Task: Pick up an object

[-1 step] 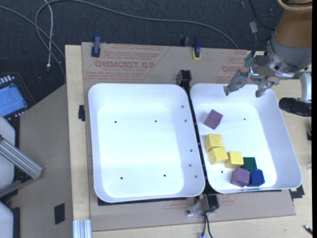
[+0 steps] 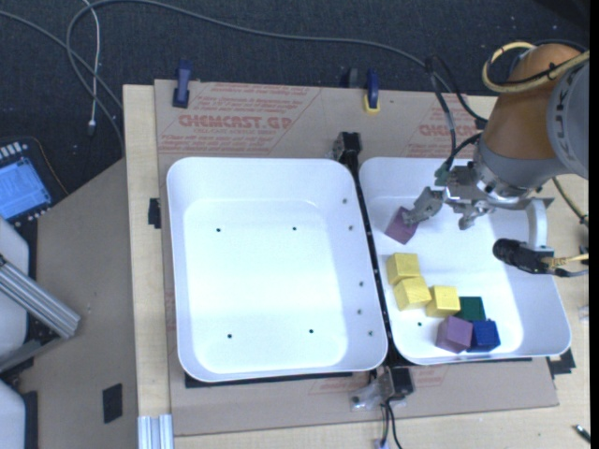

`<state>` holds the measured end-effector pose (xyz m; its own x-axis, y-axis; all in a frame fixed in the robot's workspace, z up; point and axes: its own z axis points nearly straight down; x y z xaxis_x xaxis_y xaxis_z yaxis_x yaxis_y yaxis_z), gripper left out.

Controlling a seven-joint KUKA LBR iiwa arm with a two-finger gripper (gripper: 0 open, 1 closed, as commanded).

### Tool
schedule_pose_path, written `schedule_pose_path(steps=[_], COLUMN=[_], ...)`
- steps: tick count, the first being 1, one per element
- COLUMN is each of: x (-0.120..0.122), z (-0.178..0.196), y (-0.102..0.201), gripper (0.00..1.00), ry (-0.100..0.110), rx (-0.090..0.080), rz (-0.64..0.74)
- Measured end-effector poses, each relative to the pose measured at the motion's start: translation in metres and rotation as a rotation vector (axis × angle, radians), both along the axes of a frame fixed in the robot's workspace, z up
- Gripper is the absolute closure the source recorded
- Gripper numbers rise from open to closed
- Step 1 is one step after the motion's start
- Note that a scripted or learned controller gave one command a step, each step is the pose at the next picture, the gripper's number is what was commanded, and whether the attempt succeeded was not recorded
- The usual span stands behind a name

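My claw (image 2: pixel 444 215) hangs over the far half of the right bin (image 2: pixel 530 299) with its two fingers apart and nothing between them. The left finger (image 2: pixel 424 205) reaches out towards a small mauve block (image 2: pixel 404 224), which lies on the bin floor close to the wall shared with the left bin (image 2: pixel 262 283). That block is the one I would go for, since it sits alone. From this slant I cannot tell whether the fingertip touches it or hovers just above.

To do this well, I would shift the claw towards the block until the block sits midway between the fingers. Then I would lower it straight down and close on two flat faces. The block looks turned at an angle, so the wrist may need to turn to match. The wall is near, and the outer finger needs room there.

Nearer the front edge lie three yellow blocks (image 2: pixel 413 293), a green block (image 2: pixel 471 307), a blue block (image 2: pixel 485 334) and a purple block (image 2: pixel 456 332), packed close together. The green one is partly covered by its neighbours. The wrist hides the bin floor beneath it, and the claw's height is hard to judge
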<state>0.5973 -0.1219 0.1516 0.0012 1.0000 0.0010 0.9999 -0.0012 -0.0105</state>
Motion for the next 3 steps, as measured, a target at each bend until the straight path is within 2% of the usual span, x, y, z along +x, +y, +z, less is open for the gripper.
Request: schedule_pose_path(steps=[1, 2, 3], x=[-0.011, -0.088, -0.035], z=[-0.067, -0.064, -0.064], y=[0.006, 0.032, 0.021], gripper=[0.0, 0.0, 0.0], ry=[-0.005, -0.01, -0.012], rx=[0.0, 0.0, -0.001], rz=[0.002, 0.001, 0.001])
